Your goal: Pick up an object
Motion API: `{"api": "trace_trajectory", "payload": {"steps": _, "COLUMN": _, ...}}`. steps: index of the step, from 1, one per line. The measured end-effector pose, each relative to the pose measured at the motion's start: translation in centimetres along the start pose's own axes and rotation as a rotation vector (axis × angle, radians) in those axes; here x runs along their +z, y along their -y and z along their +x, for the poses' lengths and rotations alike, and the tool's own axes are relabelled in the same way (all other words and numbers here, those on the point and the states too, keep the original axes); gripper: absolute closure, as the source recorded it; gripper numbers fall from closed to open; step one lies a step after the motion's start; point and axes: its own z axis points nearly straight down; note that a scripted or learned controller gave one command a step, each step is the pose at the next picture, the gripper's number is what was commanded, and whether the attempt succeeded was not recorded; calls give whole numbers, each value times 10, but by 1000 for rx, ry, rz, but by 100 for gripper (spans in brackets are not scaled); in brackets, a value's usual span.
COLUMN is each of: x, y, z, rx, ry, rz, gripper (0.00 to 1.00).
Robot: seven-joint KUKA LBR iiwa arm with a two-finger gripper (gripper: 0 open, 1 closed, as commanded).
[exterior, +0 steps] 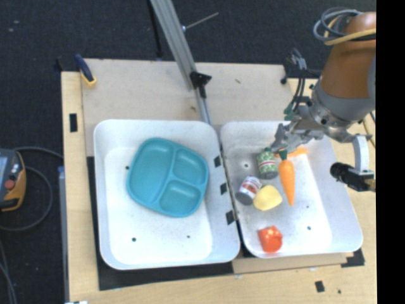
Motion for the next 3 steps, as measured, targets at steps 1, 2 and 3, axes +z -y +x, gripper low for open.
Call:
{"api": "trace_trajectory", "payload": {"steps": 1, "x": 20, "y": -10, "z": 48, "rx": 1, "ry": 0, "rz": 3, "gripper": 100}}
{"api": "trace_trajectory", "payload": {"steps": 2, "x": 19, "y": -11, "z": 104, "rx": 1, "ry": 0, "rz": 1, "gripper": 100}}
{"api": "trace_trajectory", "payload": {"steps": 3, "x": 42, "y": -19, "z": 153, "rx": 2, "ry": 1, "rz": 4, "gripper": 100}}
